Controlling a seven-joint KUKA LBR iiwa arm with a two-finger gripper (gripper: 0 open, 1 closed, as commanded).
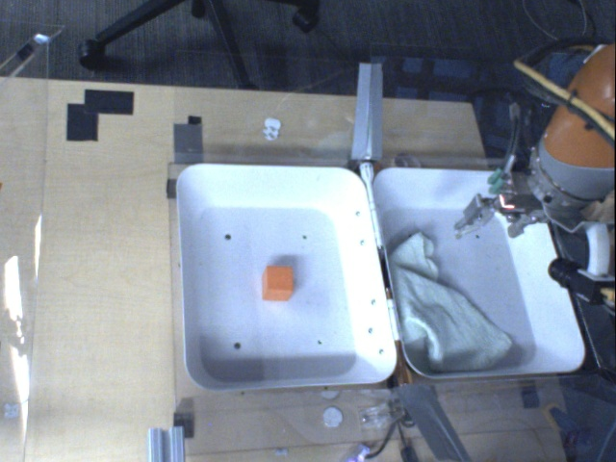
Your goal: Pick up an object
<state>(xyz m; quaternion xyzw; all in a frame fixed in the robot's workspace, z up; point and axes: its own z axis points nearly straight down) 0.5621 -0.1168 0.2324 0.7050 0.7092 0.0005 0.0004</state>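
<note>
We cannot tell the jaw state; the gripper hovers over the right bin, upper right of frame, holding nothing we see. Below it, lower centre-right, a grey cloth lies crumpled: soft, light, best pinched at a raised fold. The arm reaches in from the right, wrist tipped leftward.

Left bin open, right bin crowded

I see open floor around the small orange cube; a crumpled grey-white cloth fills the right bin's lower left.

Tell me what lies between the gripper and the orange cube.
In the camera view: the grey cloth and the bins' shared rims separate gripper from orange cube.
</note>
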